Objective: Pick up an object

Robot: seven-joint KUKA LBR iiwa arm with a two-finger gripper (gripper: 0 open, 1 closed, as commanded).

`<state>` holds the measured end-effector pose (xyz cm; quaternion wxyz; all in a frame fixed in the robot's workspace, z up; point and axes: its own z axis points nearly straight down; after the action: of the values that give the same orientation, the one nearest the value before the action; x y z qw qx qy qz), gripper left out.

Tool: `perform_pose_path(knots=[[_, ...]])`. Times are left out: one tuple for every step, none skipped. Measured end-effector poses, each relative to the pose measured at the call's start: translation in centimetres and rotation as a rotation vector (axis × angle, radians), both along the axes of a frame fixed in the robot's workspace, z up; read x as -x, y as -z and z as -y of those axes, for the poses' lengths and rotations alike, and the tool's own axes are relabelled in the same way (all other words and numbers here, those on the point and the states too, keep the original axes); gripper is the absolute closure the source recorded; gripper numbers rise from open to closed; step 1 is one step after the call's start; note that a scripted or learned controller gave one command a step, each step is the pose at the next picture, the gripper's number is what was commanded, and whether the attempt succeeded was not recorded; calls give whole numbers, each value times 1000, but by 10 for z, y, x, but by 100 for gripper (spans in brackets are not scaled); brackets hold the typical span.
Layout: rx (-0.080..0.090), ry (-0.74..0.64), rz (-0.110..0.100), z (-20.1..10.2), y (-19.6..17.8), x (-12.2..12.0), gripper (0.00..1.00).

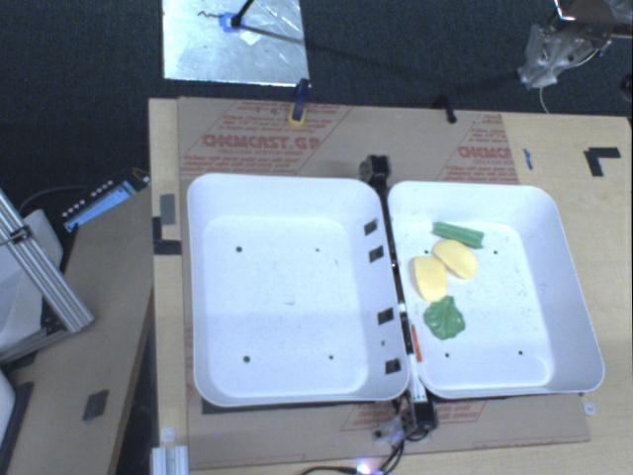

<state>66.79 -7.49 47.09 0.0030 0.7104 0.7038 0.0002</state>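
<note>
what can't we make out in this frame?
- pincer, camera view: small and blurred at the top right corner, arm cut off by the edge; open or shut unreadable.
- two yellow pieces, right bin: they overlap, so the contact edge is hidden.
- green items: too small to identify.

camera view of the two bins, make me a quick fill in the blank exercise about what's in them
1. All the objects lie in the ____ bin of this view.
2. The two pale oval pieces are ____ in colour.
3. The long green piece lies ____ the yellow pieces in the picture.
4. The leafy green piece lies ____ the yellow pieces in the picture.

Missing words: right; yellow; above; below
</note>
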Motion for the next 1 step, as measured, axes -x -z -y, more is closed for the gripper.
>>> perform_pose_path(knots=[[-7,-23,6,-99,-69,5,100]])
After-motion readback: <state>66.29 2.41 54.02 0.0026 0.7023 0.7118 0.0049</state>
